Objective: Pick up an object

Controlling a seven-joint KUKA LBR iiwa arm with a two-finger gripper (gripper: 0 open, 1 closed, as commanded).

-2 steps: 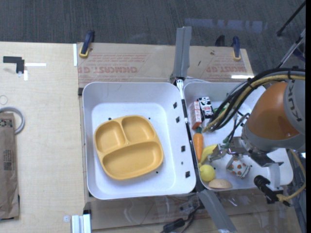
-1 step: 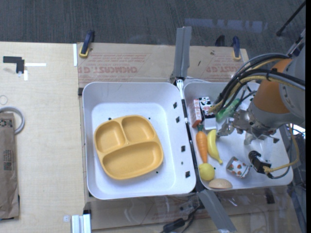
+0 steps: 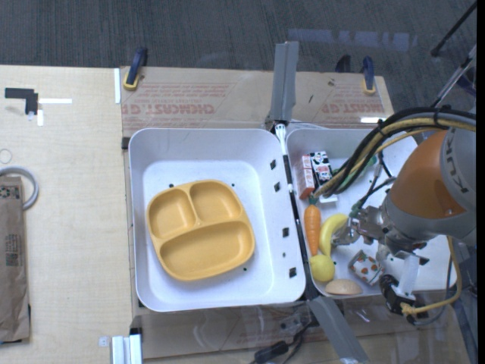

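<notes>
Camera view: cardboard behind bins reads "CHEMCAST GP", inverted.

A robotics lab: a pale wooden bench at nine o'clock, clamped brown cardboard sheet at twelve, grey carpet floor beyond.

Both white bins look like smooth moulded plastic with a slight sheen; the yellow divided plate is matt plastic. The worktop is pale wood-grain laminate, matt, with a brown cardboard sheet printed in red behind the bins and a brown paper bag on the left. The arm has a smooth orange band with soft gloss, with glossy rubber-sheathed cables.
</notes>
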